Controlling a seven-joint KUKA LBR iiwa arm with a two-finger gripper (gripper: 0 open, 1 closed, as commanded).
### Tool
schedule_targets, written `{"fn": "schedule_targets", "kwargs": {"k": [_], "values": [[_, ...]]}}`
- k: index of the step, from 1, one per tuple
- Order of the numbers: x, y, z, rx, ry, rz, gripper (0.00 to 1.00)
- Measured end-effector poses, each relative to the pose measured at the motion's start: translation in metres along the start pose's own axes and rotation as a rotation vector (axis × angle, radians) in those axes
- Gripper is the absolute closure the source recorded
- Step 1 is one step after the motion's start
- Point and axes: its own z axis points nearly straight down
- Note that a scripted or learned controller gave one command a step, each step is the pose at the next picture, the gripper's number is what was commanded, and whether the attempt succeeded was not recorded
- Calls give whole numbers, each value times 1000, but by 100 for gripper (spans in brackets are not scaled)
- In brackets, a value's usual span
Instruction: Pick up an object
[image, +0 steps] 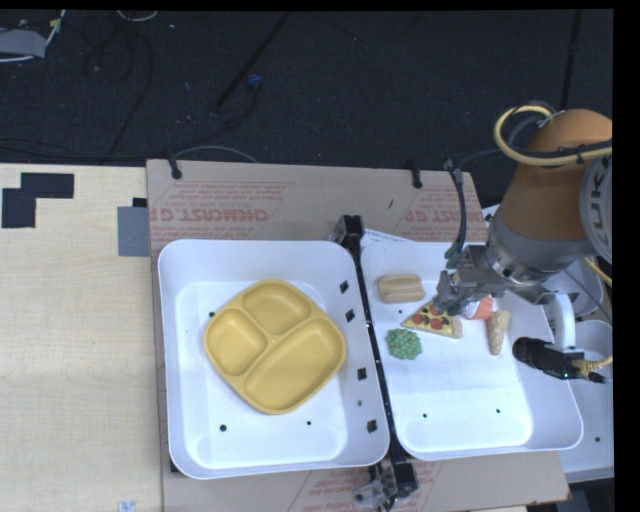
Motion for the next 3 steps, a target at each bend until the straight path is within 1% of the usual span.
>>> {"fn": "schedule_targets", "kwargs": {"k": [1, 3], "values": [[56, -13, 11, 2, 0, 1, 100], [148, -50, 22, 3, -1, 1, 100]]}}
